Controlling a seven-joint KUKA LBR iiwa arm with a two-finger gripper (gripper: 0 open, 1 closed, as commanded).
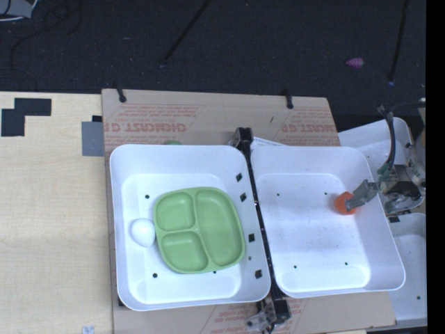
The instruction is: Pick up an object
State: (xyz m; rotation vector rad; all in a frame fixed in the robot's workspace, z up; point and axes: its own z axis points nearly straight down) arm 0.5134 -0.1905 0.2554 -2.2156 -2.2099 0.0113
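Orange ball sits on the floor of the right bin, up near its right wall, and the gripper looks to be touching it from the right, so I'd say nothing's lifted yet. It's round-ish, so no real long axis or pointing direction. Can't tell if the fingers are open or closed on it.

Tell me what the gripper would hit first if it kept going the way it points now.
Most likely the small orange object: the gripper reaches leftward into the right bin, with the object right at its tip. Height is unclear from above, so it may already touch it or pass just over.
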